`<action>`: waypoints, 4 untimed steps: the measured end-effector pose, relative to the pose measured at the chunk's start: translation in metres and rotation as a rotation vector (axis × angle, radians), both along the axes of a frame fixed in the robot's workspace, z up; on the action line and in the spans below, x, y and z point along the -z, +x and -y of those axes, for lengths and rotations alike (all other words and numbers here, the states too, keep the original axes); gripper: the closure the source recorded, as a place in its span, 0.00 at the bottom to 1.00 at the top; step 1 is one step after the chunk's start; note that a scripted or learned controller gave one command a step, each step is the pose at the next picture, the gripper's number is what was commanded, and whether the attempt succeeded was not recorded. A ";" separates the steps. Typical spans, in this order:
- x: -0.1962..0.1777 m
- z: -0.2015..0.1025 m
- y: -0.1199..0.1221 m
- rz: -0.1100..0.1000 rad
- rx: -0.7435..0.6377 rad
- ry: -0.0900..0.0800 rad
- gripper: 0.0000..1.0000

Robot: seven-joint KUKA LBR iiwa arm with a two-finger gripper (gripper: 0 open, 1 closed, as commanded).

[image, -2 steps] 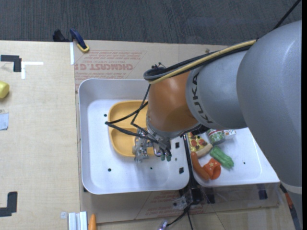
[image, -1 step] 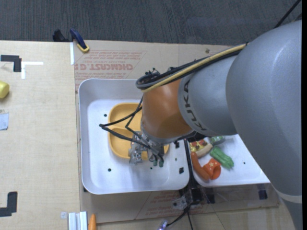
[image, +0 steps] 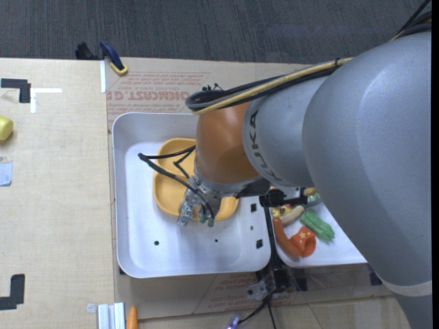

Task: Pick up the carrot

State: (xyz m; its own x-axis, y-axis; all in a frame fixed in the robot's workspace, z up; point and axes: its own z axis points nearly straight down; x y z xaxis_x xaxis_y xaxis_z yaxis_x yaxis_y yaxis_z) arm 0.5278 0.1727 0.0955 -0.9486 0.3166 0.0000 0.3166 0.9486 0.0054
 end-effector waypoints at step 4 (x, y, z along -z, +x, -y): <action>-0.045 0.014 -0.045 -0.005 0.423 -0.001 1.00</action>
